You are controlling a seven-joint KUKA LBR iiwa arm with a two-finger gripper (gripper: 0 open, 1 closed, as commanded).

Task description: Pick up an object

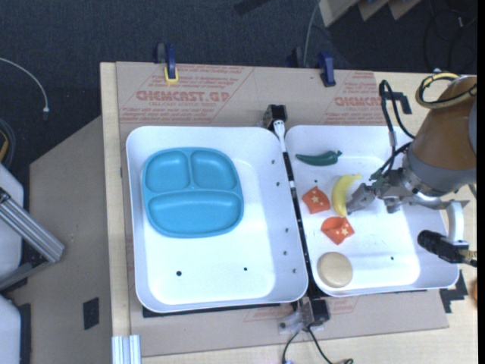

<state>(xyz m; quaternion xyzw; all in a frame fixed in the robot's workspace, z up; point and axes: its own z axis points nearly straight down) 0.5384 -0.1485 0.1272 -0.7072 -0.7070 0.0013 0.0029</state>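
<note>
Camera view: banana (345, 191) just left of end effector (362, 200), finger state unclear.

Both white bins, the left bin (208, 271) and the right bin (394, 275), look like smooth, slightly glossy plastic. The blue divided plate (194, 191) in the left half of the frame has a matt plastic surface. The table (227, 89) is covered by brown board, looking like cardboard or paper-faced sheet, with red print. The pincer (362, 200) at the right seems dull grey metal. The banana (343, 192) looks like smooth plastic.
</note>
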